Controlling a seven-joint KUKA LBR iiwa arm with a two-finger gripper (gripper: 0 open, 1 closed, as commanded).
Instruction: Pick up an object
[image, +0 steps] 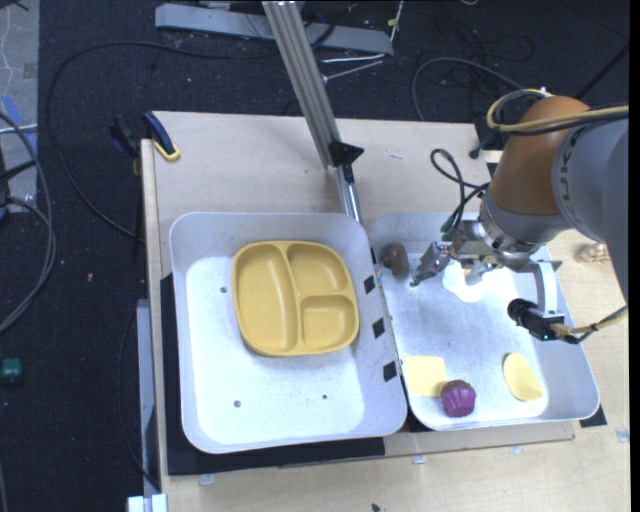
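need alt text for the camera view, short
A grey arm with an orange band reaches from the right, its gripper over the right bin, which holds a brown object, a yellow square, a purple object and a yellow oval. The left bin holds a yellow divided plate.

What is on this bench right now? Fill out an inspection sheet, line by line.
Surface: pale wooden bench bearing two shallow white bins, left bin and right bin.
Job's things: small brown lump, yellow square slab, purple ridged ball, pale yellow oval piece, all in the right bin.
Clutter: yellow three-compartment plastic plate in the left bin.
Grippers: pincer low over the right bin, beside the brown lump; grip unclear.
Cables: black cables across the dark floor.
Surroundings: slanted metal pole.
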